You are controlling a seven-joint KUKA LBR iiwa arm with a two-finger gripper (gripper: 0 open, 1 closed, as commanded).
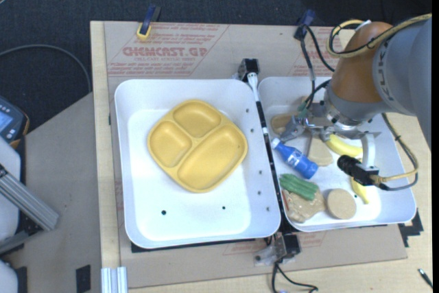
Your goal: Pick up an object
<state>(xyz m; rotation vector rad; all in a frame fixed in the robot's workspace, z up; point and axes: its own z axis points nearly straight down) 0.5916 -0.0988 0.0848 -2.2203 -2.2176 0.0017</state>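
My gripper (310,125) is lowered into the right bin (401,209), near its upper middle, below the grey and orange wrist. Just left of it lies a tan round piece (280,124). A blue bottle (295,160) lies below and to the left of the gripper. A yellow banana (342,146) lies just to its lower right, and a beige slab (319,151) sits between bottle and banana. Nothing shows as held.
Lower in the right bin are a green vegetable (300,185), a tan bread slice (300,206), a round biscuit (341,203) and a small yellow piece (361,191). The left bin (137,216) holds a yellow divided plate (197,145). The arm covers the right bin's upper right.
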